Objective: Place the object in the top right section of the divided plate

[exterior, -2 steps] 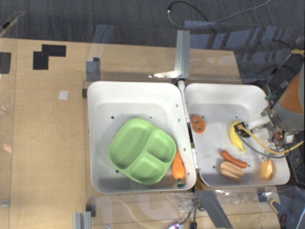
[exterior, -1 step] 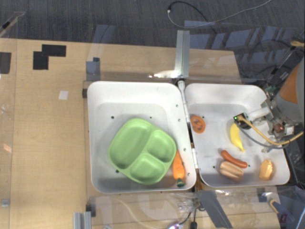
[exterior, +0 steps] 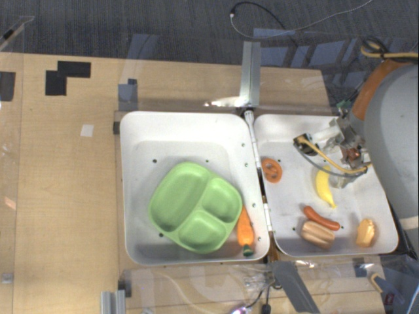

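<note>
From my feed, the gripper (exterior: 343, 157) hangs low over the right bin (exterior: 288, 227), with the grey arm (exterior: 393, 129) coming in from the right edge. I cannot tell from this angle how the gripper is set, and nothing is visibly caught in it. A banana (exterior: 325, 186) lies just below the gripper, touching or nearly touching it; I can't say which. Further below the banana sit a hot dog (exterior: 319, 228) and, to its right, a small bread roll (exterior: 365, 232). Left of the banana, close to the bin's left wall, is a round orange slice (exterior: 271, 169).

Across the divider from the banana, the left bin (exterior: 141, 195) holds the green divided plate (exterior: 195, 205), lying flat and turned at an angle, all its sections bare. A carrot (exterior: 244, 231) rests just beside the plate's right edge, against the bin wall.
</note>
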Robot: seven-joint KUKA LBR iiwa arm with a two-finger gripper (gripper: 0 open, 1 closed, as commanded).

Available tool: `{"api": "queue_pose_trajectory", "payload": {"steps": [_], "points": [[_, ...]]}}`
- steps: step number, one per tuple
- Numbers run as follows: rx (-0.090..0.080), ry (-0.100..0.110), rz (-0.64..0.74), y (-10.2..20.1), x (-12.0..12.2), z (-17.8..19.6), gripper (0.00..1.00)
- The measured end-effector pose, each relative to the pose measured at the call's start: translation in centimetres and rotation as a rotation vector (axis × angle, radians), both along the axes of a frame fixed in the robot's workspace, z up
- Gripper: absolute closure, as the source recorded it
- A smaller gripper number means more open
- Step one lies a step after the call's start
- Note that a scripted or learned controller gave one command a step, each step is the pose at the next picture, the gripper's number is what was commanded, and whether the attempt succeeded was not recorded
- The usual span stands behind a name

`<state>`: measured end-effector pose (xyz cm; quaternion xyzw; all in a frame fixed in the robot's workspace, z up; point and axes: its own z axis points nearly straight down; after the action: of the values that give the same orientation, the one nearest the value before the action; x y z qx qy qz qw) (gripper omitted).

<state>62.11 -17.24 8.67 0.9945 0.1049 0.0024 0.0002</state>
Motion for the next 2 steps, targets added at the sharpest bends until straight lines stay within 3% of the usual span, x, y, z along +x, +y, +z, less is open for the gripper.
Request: {"api": "queue_pose_trajectory", "payload": {"steps": [1,2], "points": [[0.000,0.002,0.001,-0.1,-1.3,5.4,0.00],[0.000,0.003,-0.001,-1.5,-1.5,3.9,0.00]]}}
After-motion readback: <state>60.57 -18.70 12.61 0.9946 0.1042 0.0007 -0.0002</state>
